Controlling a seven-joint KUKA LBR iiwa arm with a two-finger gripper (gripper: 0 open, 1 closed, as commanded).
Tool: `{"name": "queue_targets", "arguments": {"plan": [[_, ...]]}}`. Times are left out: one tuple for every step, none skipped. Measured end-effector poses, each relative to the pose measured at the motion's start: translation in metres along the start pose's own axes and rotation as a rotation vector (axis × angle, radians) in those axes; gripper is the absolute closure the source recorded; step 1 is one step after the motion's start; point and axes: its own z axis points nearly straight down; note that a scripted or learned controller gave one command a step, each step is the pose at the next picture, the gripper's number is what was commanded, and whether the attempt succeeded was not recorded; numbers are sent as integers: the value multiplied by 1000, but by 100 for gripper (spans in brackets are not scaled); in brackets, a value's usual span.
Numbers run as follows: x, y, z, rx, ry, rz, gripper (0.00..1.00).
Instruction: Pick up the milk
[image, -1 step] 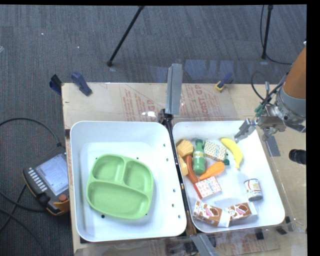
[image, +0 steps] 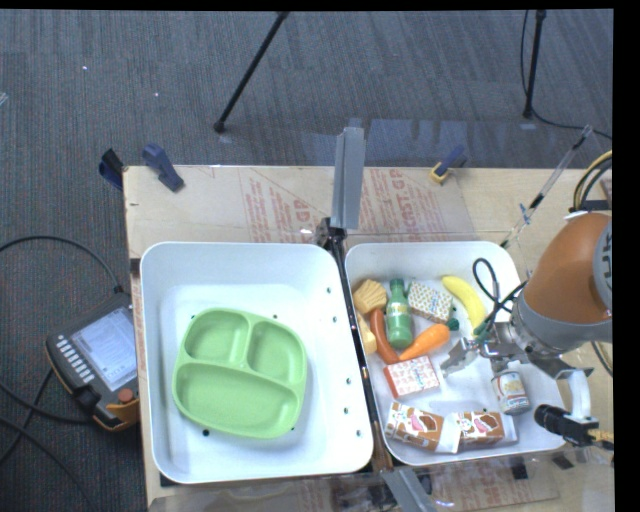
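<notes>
Brown-and-white milk carton (image: 415, 425) lies flat along the right white bin's (image: 432, 249) near wall, beside a second brown carton (image: 483, 427). Metal two-finger gripper (image: 463, 357) hovers above, fingers spread, pinching nothing, just beside an orange carrot (image: 428, 341), a red-and-white box (image: 411, 376) and a small tin can (image: 511, 391). Left white bin (image: 160, 300): one green divided plastic plate (image: 240, 372).

On the desk (image: 240, 205) sit two white bins. The left bin (image: 160, 300) holds a green divided plate (image: 240, 372). The right bin (image: 500, 255) is crowded: a banana (image: 464, 299), a green bottle (image: 398, 313), a carrot (image: 427, 342), a small can (image: 511, 391), and the brown-and-white milk carton (image: 416, 425) lying flat near the front edge. The claw (image: 470, 355) hovers low over the bin, between carrot and can.
</notes>
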Motion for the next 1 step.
{"name": "queue_targets", "arguments": {"plan": [[33, -47, -28, -2, 2, 49, 0]]}}
